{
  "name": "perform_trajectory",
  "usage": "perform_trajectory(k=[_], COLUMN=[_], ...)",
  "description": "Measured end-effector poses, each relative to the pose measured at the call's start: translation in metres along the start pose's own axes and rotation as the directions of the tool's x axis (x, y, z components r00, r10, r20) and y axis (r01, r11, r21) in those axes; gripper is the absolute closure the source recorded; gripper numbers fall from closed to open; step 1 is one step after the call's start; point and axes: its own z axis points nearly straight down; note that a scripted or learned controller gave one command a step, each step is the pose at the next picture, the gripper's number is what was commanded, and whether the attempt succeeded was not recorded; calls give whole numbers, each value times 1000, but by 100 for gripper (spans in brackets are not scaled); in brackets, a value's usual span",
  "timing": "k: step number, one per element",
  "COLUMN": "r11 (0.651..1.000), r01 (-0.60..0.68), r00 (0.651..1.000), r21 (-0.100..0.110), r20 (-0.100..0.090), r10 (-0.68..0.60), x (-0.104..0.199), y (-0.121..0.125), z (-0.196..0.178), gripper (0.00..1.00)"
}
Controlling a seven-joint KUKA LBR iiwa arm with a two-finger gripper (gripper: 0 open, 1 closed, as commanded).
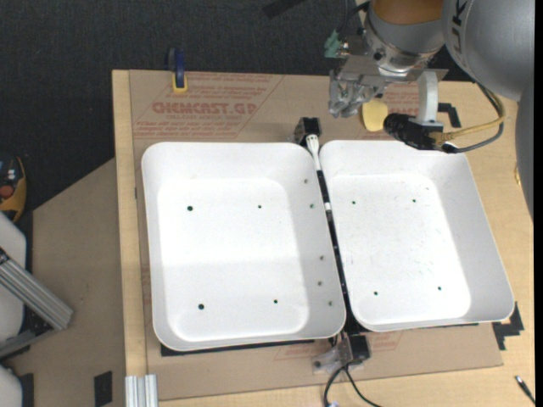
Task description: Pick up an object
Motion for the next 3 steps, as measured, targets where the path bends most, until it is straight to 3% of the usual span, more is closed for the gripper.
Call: perform_trajectory(k=[1,2,3], r11=[1000,1000,1000], r01=[5,17,16], r00=[1000,1000,1000], r21=[0,18,3], r20=[1,-7,-5], r10=[-5,-17,-16], x=[-101,-69,-66], y=[1,-2,-7], z=[-44,38,-4], gripper=[100,100,100])
